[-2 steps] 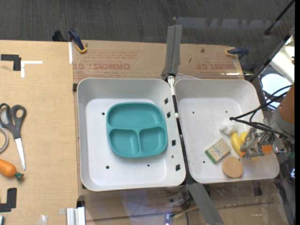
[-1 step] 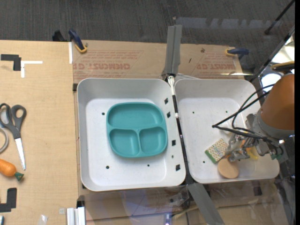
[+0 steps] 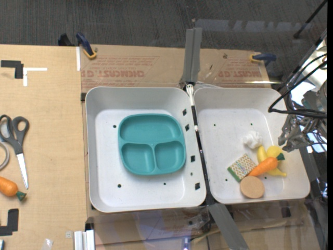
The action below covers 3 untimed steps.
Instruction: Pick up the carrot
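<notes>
Dark carpet runs along the top of the view, and below it my bench spreads out in pale wood, with cardboard taped under the two bins. Starting at the far left, a pair of scissors [image 3: 14, 139] lies on the wood, and just below it at the very edge sits a small orange carrot-like toy [image 3: 8, 187], well apart from anything I am working on. Next comes the left bin [image 3: 99, 155], holding a teal divided plate [image 3: 152, 144] with three compartments and nothing in them. Past the grey divider is the right bin [image 3: 223, 139], and there the carrot [image 3: 265, 166] lies tilted on the bin floor near the lower right corner, its leafy green end pointing up to the right. It rests against a yellow toy [image 3: 272, 155], with a patterned square packet [image 3: 242, 166] just beside its tip, a tan round disc [image 3: 252, 187] near below, and a small white crumpled piece [image 3: 252, 138] above. My gripper [image 3: 289, 137] hangs at the bin's right wall, above and to the right of the carrot and not touching it; whether my fingers are spread or closed I cannot tell from this slant. By my reckoning nothing of the task is done yet: the carrot is unlifted, and the approach, the grasp and the lift all remain.
</notes>
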Motion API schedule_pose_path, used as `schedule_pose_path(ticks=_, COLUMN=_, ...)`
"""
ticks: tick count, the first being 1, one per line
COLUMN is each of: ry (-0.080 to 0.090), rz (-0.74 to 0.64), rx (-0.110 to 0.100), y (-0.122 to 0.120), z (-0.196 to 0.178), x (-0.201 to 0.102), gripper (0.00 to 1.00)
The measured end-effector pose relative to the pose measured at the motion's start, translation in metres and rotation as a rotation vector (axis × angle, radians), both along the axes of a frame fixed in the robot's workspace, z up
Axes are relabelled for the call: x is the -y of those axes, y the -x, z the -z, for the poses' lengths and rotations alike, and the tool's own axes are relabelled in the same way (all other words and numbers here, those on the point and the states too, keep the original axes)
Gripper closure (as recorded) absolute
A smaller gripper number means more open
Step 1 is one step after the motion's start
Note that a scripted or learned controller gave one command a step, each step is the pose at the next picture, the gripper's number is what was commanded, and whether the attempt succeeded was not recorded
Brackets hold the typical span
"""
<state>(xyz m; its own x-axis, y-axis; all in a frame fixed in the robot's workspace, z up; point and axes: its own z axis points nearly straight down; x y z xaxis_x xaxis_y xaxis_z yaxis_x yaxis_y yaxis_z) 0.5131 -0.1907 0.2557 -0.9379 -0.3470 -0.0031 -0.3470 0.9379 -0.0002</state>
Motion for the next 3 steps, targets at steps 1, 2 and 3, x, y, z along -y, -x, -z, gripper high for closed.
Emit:
schedule_pose_path(ticks=1, ry=0.000, rz=-0.132, rx=0.001, y=-0.014, z=-0.136, x=0.031, gripper=1.00)
schedule_pose_path(ticks=2, ry=0.001, rz=-0.334, rx=0.003, y=-0.075, z=-0.149, x=0.031, gripper=1.00)
schedule_pose_path(ticks=3, ry=0.001, rz=-0.467, rx=0.003, y=-0.129, z=-0.178, x=0.031, gripper=1.00)
